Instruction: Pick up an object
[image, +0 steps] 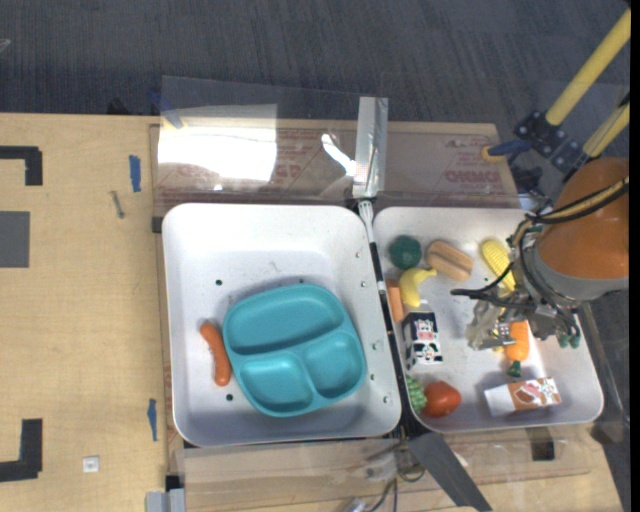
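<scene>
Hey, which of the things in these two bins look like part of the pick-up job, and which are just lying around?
Job: gripper, orange piece under it, juice carton, corn.
Lying about: teal plate, sausage, milk carton, tomato.

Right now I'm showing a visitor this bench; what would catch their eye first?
Probably the teal divided plate in the left bin, with an orange sausage beside it. Next, the grey and orange arm over the right bin, among toy foods such as a tomato and a milk carton.
</scene>
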